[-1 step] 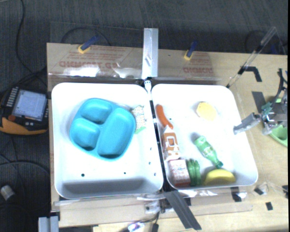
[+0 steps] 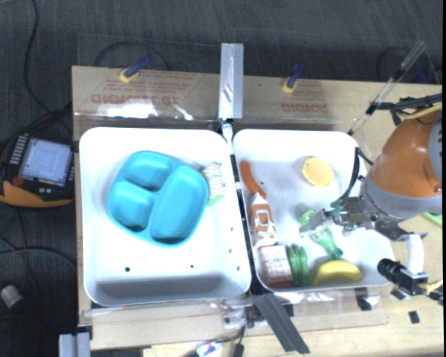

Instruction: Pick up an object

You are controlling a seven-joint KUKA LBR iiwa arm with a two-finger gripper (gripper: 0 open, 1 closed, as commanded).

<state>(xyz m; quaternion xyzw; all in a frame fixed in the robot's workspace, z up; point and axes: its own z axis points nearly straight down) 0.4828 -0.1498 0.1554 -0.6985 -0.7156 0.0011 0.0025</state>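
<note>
Reaching in from the right: the grey arm (image 2: 412,166) with its orange band leans over the right bin's right rim, wrist pointing left into the bin.
Gripper: the gripper (image 2: 328,225) sits low over the middle of the right bin (image 2: 282,141), just above the green items.
Pincer state: cannot be told; the tips merge with the green pieces beneath them, and nothing is clearly seen between them.
Green pieces: a small green object (image 2: 307,217) lies just left of the gripper; another green bit (image 2: 325,239) lies just near of it.
Banana: a yellow banana (image 2: 337,272) lies at the near right of the right bin, just beyond the green bit.
Yellow round item: a yellow disc-like object (image 2: 317,171) rests toward the far side of the right bin, well apart from the gripper.
Orange tool: a long orange-handled object (image 2: 251,180) lies along the left wall of the right bin.
Packets: an orange-and-white carton (image 2: 263,225) and a red-brown packet (image 2: 274,265) lie in line near the left wall, with a dark green item (image 2: 297,263) beside the packet.
Left bin: the left bin (image 2: 104,274) holds a blue compartment tray (image 2: 159,196), with a small speckled object (image 2: 212,174) at the tray's right edge.
</note>
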